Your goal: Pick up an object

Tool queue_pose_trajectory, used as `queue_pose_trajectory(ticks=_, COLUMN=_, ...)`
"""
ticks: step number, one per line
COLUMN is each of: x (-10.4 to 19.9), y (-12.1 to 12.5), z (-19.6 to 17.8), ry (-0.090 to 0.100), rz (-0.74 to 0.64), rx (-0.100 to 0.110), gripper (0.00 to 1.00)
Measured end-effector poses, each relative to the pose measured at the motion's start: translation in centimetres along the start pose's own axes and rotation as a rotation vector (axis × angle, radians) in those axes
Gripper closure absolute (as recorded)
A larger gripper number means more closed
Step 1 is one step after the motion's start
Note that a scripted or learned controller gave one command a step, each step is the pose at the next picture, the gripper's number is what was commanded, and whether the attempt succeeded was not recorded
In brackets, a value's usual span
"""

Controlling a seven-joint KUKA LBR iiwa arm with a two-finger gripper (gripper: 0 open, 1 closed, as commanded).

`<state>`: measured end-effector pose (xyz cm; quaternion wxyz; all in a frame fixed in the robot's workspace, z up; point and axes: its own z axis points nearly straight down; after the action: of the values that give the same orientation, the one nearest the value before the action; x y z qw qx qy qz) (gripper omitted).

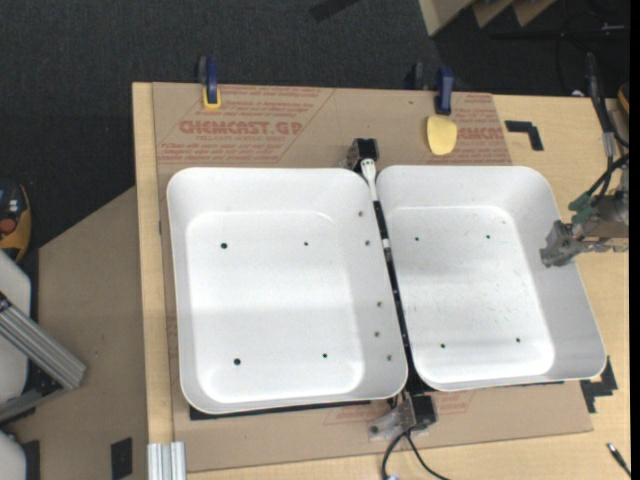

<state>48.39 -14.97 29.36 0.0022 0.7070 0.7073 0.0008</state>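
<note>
A small pale yellow object (pixel 441 134) lies on the brown board just behind the right bin (pixel 470 183), below a blue clamp. My gripper (pixel 558 248) sits at the right rim of the right bin, about halfway along its side, with cables trailing off to the right. It is small and partly cut off in the view. It stands well apart from the yellow object, which is up and to the left of it.
The left bin (pixel 190 268) and the right bin stand side by side on a cardboard-covered bench (pixel 160 148). Two blue clamps (pixel 209 73) hold the board's far edge. A black bracket (pixel 362 152) sits between the bins at the back.
</note>
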Motion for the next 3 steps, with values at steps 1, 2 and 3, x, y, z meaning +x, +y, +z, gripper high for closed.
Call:
queue_pose_trajectory(ticks=1, x=2.0, y=0.2, z=-19.7, ry=-0.003, rz=-0.003, rx=-0.018, gripper=1.00)
queue_pose_trajectory(ticks=2, x=6.2, y=7.6, z=-9.0, ry=0.004, rz=-0.006, rx=0.012, gripper=1.00)
queue_pose_trajectory(ticks=3, x=18.8, y=11.1, z=-3.6, ry=0.006, rz=-0.013, rx=0.011, gripper=1.00)
